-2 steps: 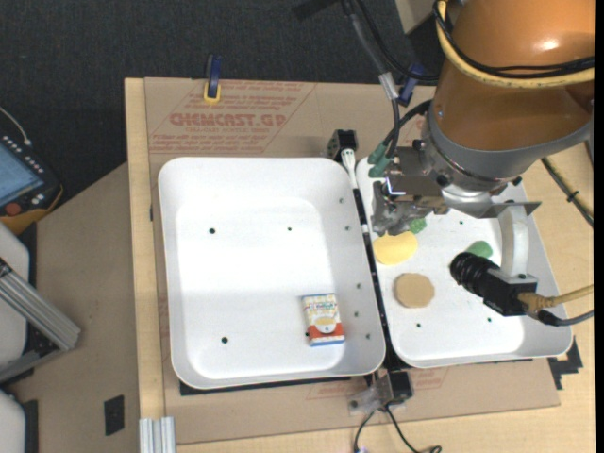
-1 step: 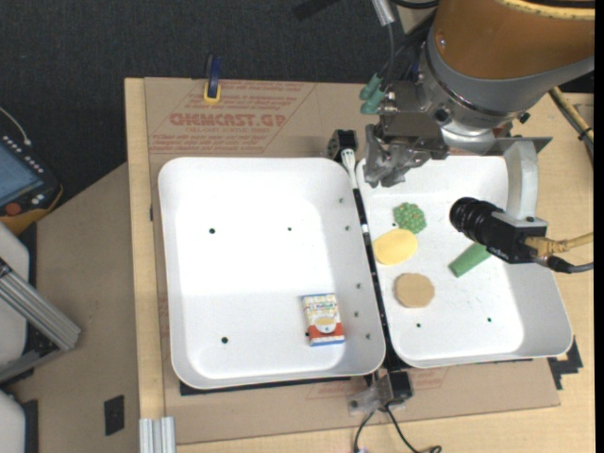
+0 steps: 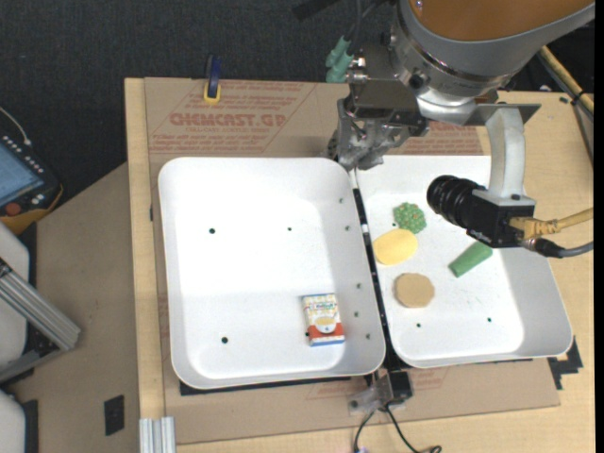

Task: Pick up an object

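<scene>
Presently listed, largest first.

Table (image 3: 113,253): brown, carrying a cardboard sheet (image 3: 245,111) on which both bins rest. No risk in itself.

Arm (image 3: 481,17): grey with an orange band, reaching in from the right, its bulk hanging over the far end of the right bin. A black cylinder (image 3: 467,210) on a white bracket juts over that bin. Risk: it hangs above the items, and a straight descent could bring it close to them.

Left bin (image 3: 189,281): white, shallow, holding one item.

Right bin (image 3: 538,310): white, touching the left bin along a shared wall, holding four items.

Gripper (image 3: 357,154): poised at the far end of the shared wall, right above the rims. The jaws look drawn narrow, with nothing seen between them. Risk: coming down here, they would likely strike the rim and close on air, since no item lies beneath.

Small box (image 3: 323,320): upright, near the front of the left bin, close to the shared wall. Risk: a sideways nudge may topple it.

Green block (image 3: 470,259): tilted, partly under the black cylinder. Risk: hard to reach cleanly.

Yellow piece (image 3: 394,246): rounded, just beside the green tuft and near the tan disc. Risk: crowding may make the jaws catch two things or push one aside.

Tan disc (image 3: 414,291): flat. Risk: the jaws may slide over it.

Green tuft (image 3: 410,217): small, knobbly, near the shared wall.
</scene>
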`<action>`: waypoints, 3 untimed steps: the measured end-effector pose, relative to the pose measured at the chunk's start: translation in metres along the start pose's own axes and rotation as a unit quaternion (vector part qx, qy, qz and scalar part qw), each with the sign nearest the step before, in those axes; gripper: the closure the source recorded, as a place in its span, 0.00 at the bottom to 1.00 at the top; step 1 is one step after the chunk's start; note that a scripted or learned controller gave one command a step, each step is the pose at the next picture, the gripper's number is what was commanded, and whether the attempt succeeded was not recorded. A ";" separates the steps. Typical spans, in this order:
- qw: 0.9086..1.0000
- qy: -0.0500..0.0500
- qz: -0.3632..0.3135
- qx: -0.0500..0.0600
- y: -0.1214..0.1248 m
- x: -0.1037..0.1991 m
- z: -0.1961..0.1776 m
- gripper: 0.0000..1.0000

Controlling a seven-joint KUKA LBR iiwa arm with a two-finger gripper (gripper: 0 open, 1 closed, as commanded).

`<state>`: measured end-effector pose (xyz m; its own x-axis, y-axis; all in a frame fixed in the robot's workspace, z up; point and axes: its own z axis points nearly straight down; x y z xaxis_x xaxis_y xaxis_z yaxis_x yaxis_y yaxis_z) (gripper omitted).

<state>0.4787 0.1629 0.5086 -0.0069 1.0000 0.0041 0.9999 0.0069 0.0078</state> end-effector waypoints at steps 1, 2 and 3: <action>1.000 -0.002 0.002 0.002 0.001 -0.002 -0.007 1.00; 1.000 -0.001 0.003 0.002 0.019 0.012 -0.027 1.00; 1.000 -0.001 0.003 0.000 0.019 0.012 -0.037 1.00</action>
<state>0.4971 0.1746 0.5462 -0.0017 1.0000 0.0015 1.0000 0.0017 0.0069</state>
